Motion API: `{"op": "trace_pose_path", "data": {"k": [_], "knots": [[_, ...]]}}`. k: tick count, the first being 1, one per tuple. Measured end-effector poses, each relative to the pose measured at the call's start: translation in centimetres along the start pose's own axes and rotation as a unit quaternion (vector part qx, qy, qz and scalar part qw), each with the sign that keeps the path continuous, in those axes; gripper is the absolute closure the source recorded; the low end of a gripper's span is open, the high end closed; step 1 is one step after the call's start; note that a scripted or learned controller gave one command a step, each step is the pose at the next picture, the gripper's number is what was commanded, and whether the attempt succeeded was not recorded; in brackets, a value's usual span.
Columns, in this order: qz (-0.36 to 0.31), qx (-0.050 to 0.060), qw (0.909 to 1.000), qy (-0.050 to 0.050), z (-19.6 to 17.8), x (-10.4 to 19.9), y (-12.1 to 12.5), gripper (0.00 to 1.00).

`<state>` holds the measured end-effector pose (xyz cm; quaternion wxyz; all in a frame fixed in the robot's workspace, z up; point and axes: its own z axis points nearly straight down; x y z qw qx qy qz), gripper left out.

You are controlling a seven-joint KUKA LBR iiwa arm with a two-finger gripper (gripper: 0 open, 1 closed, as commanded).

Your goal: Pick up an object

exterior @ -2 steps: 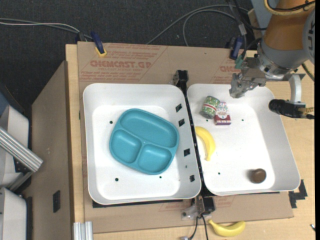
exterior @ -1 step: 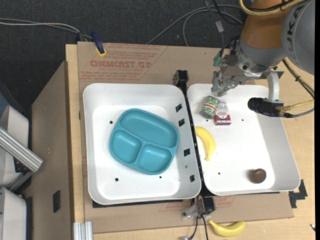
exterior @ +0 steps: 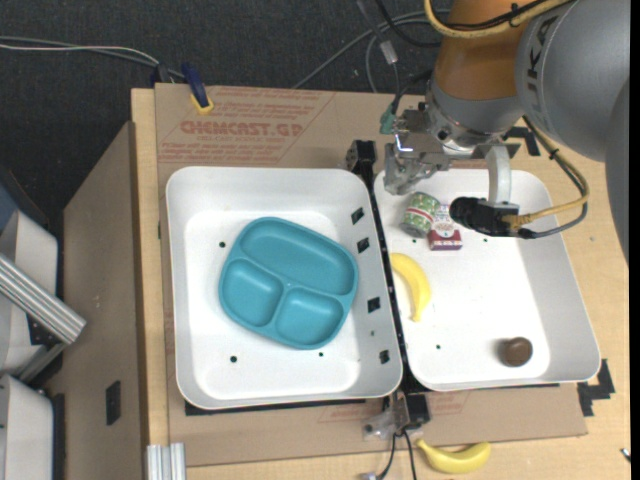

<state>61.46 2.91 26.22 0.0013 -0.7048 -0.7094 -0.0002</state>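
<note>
A teal divided plate (exterior: 288, 282) lies in the white left bin (exterior: 190, 268), while the white right bin (exterior: 545, 298) holds a yellow banana (exterior: 412, 284), a brown round object (exterior: 516, 351), a green-and-white patterned can (exterior: 422, 211) and a small red-and-white box (exterior: 445, 237). The arm (exterior: 540, 38) is grey with an orange band, and the counter (exterior: 250, 123) is tan cardboard printed with red lettering.

Loose objects in the two white bins

The right bin (exterior: 560, 268) holds a yellow banana (exterior: 412, 284) lying curved along its left wall, a small green-and-white wrapped item (exterior: 421, 211) touching a little red-and-white box (exterior: 446, 238) near the top, and a brown round object (exterior: 516, 351) apart at the lower right. The left bin (exterior: 190, 268) holds a teal three-compartment plate (exterior: 288, 281), flat, upright, roughly central.
</note>
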Motion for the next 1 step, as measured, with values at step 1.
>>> {"op": "trace_pose_path", "data": {"k": [1], "knots": [[0.0, -0.001, 1.0, 0.0, 1.14, 4.89, 0.88, 1.0]]}}
